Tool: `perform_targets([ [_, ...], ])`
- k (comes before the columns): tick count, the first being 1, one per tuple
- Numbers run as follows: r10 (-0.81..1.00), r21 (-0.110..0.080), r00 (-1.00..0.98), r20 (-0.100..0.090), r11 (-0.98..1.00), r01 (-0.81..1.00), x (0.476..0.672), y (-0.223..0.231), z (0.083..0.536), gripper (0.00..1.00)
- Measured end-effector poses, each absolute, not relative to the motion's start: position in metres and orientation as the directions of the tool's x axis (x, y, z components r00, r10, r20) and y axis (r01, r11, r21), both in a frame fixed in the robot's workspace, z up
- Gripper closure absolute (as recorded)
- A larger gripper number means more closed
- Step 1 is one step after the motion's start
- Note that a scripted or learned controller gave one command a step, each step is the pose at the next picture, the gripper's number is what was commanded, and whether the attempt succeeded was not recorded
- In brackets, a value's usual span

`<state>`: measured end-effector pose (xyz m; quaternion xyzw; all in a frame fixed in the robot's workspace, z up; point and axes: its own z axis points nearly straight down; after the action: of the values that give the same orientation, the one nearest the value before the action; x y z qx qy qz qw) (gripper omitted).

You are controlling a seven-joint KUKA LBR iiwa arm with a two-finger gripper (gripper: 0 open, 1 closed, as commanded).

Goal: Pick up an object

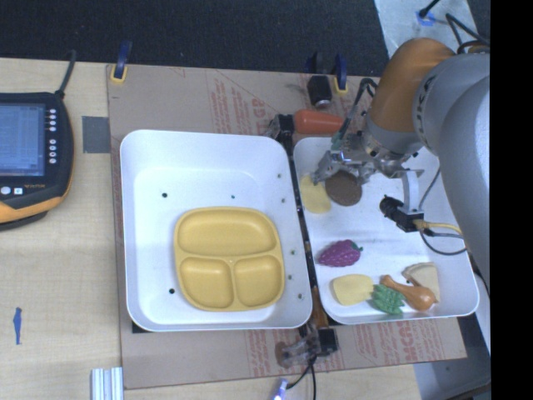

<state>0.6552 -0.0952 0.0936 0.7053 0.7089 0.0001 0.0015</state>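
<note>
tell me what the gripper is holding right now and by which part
It cannot be told. The gripper sits low at the far end of the right bin, right over a brown round object and beside a pale yellow piece.

The arm's grey bulk [462, 140] ran off the top and right edge and covered the right bin's [466, 307] far right corner. Against that bin's far wall, the gripper [346, 169] hid the top of a brown round thing [343, 192]; whether its fingers closed on it could not be told. Left of the bins, the pendant [29, 161] was cut by the left edge.
</note>
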Motion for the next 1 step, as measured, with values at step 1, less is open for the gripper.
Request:
perform_targets([
  [1,1.000,0.002,-0.004,-0.001,0.004,1.000,0.6575,-0.1035,0.0936,0.00],
])
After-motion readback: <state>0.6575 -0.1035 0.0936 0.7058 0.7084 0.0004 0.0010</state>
